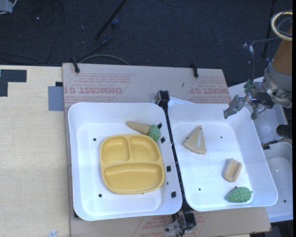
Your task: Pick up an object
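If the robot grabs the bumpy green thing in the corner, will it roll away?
Probably not far. The green bumpy toy looks lumpy and rests flat near the right bin's wall, so it may wobble instead. Its bumps likely help gripping, and it seems light.

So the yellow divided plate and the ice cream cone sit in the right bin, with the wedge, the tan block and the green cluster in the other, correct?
Not quite: the camera view shows the yellow divided plate and ice cream cone in the left bin. The wedge, tan block and green cluster are in the other.

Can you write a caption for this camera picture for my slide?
Robot gripper hovers open over the right bin, above a cheese wedge.
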`<action>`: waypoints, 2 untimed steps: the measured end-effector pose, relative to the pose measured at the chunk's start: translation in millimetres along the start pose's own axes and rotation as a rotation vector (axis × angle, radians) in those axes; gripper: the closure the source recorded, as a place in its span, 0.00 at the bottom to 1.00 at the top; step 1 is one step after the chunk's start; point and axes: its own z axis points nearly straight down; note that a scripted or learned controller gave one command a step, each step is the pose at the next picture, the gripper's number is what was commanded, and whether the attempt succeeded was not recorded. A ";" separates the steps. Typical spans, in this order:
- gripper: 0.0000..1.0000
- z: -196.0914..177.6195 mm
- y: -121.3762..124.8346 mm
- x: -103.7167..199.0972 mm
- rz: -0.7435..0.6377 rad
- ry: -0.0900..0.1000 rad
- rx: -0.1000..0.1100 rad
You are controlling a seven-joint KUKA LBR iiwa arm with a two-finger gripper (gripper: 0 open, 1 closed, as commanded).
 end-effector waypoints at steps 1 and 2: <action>0.00 -7.9 2.0 0.4 -0.002 -0.002 -0.012; 0.00 54.0 -2.4 -3.6 -0.002 -0.002 -0.008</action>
